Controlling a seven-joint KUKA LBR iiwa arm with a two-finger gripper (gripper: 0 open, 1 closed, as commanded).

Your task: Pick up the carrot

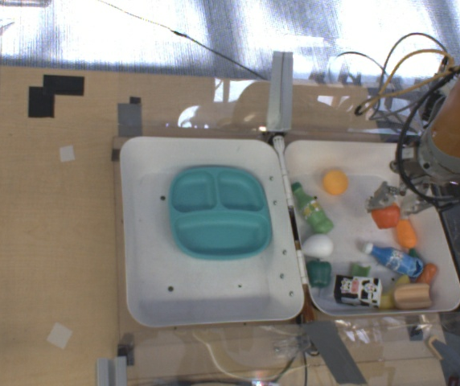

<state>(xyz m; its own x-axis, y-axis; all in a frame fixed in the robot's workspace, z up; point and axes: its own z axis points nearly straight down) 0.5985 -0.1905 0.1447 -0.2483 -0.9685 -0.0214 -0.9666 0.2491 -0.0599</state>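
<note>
Camera view: carrot [406,233] orange, oval, lying in right bin [453,296] near far-right wall, just beside red-orange block [386,216]. Arm reaches in from right, wrist above bin's upper right. Gripper [392,199] over block; jaws' spread — cannot tell, cables obscure them.

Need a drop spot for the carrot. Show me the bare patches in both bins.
Left bin: bare floor rings the teal tray, widest along its left and near sides. Right bin: a small patch between the orange ball and blue bottle; the near edge is crowded.
</note>
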